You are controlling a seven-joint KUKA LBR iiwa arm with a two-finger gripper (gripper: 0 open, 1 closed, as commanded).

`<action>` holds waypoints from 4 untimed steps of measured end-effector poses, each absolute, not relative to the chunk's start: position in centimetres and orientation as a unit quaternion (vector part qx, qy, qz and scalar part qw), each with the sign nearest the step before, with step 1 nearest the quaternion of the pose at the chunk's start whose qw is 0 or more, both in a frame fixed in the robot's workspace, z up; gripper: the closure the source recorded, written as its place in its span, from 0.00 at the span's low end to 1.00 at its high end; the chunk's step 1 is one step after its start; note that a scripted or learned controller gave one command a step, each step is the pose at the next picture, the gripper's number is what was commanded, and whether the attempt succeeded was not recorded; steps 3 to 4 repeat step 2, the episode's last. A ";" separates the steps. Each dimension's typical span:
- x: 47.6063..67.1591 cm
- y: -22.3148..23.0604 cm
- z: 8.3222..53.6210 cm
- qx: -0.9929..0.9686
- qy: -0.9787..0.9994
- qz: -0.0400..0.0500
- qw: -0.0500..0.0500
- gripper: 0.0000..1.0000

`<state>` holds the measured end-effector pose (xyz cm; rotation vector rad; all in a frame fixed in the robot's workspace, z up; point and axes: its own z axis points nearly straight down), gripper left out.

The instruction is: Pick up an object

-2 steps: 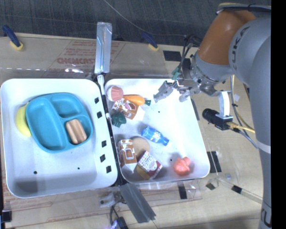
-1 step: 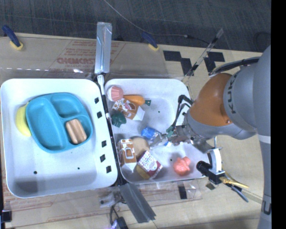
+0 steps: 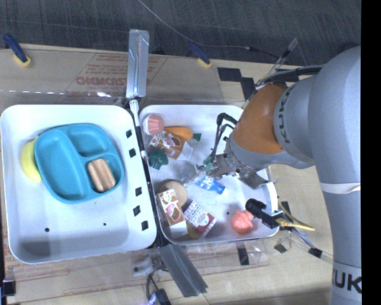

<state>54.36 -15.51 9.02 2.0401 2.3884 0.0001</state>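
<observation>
The grey arm (image 3: pixel 330 138) reaches in from the right of the frame. Its gripper (image 3: pixel 209 165) is low over the middle of the right bin (image 3: pixel 197 114). That spot is too small and dark to tell if the jaws are apart or together. Just below the gripper, a blue and white packet (image 3: pixel 210 183) lies on the bin floor.

Near the top of this bin are a pink round thing (image 3: pixel 155 124), an orange carrot (image 3: pixel 180 133) and a dark green toy (image 3: pixel 157 160). Near its bottom edge are a small box (image 3: pixel 171 207), a printed packet (image 3: pixel 199 218) and a pink lump (image 3: pixel 242 222).

The left bin (image 3: pixel 25 234) holds a blue plate (image 3: pixel 63 164) with a brown roll (image 3: pixel 101 174) in its lower right part. Something yellow (image 3: pixel 29 159) peeks out from under the plate's left side. Both bins sit side by side on the bench (image 3: pixel 63 75).
</observation>
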 end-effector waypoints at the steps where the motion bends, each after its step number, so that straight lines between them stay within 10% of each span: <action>1: 54.3 -15.7 9.7 0.648 0.762 -0.002 -0.001 1.00; 2: 58.5 -12.4 19.6 0.695 0.719 -0.001 0.000 1.00; 4: 58.5 -12.4 19.6 0.695 0.719 -0.001 0.000 1.00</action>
